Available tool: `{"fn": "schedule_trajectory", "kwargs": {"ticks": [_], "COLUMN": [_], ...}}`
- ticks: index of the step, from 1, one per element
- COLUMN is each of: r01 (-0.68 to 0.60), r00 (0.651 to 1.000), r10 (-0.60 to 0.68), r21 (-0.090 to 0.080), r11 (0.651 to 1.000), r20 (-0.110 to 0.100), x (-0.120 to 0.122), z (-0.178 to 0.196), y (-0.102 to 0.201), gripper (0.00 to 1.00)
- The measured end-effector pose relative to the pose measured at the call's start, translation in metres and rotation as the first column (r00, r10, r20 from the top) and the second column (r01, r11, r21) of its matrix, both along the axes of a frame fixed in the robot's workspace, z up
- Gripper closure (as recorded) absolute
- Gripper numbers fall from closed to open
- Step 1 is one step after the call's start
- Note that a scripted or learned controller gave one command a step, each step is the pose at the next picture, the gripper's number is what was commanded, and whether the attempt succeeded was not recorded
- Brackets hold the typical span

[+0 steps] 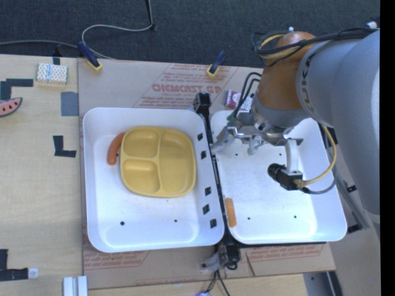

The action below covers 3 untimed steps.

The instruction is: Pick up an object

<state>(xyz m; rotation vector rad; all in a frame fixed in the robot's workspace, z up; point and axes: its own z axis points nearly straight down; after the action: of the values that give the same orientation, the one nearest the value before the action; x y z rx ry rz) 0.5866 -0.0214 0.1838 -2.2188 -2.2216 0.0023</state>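
A yellow divided plate (pixel 158 161) lies in the left bin (pixel 148 230). Against its left rim rests a small orange sausage-shaped piece (pixel 113 148). Another small orange piece (pixel 229 211) lies in the right bin (pixel 290 224), close to its left wall near the front. My gripper (pixel 244 137) hangs over the back left part of the right bin, beside the divider between the bins. It is well behind the orange piece there. Nothing shows in its grasp. The wrist and orange band (pixel 281 73) hide the bin's back edge.
Two blue-and-yellow clamps (pixel 90 55) (pixel 216 67) hold the cardboard at the back. A small red-and-white item (pixel 231 97) lies behind the right bin. A patterned block (pixel 52 73) and a watermelon-slice toy (pixel 10 106) sit far left. A black cable connector (pixel 282 176) hangs off the wrist.
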Motion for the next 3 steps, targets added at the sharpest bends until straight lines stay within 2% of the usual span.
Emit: {"fn": "schedule_trajectory", "kwargs": {"ticks": [1, 2, 3], "r01": [0.002, 0.000, -0.001], "r00": [1.000, 1.000, 1.000], "r10": [-0.002, 0.000, 0.001], "r21": [-0.003, -0.003, 0.001], "r11": [1.000, 1.000, 1.000], "r20": [0.006, 0.006, 0.002], "x": [0.041, 0.041, -0.010], "z": [-0.098, -0.088, 0.001], "y": [-0.074, -0.074, -0.003], "gripper": [0.00, 1.00, 1.00]}}
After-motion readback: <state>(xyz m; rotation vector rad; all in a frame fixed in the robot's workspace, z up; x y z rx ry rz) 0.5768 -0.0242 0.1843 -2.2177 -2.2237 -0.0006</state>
